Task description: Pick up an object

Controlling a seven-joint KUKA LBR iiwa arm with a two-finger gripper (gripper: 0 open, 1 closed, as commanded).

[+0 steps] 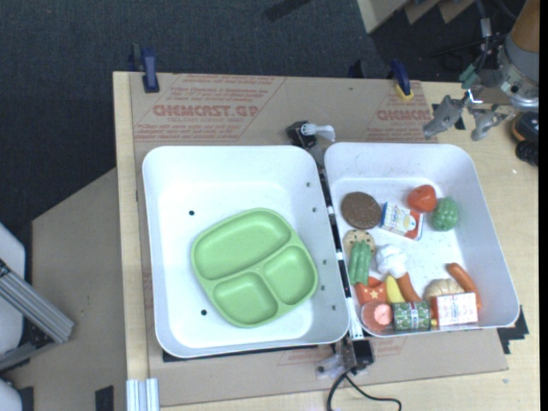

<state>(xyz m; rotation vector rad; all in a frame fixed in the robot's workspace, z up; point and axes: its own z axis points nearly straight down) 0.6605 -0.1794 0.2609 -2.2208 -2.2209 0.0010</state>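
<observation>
A bench (257, 110) topped with brown cardboard printed in red lettering is seen across the middle of the frame, with a blue clamp (149, 67) fixed at its upper left edge and a blue-and-yellow clamp (400, 80) at its upper right edge. Two shallow white bins are set side by side directly on it: the left bin (171, 229) in the centre-left of the frame and the right bin (479, 221) in the centre-right, their inner rims touching. A small black-and-white fixture (308, 133) is placed on the cardboard just above the point where the bins meet.
</observation>
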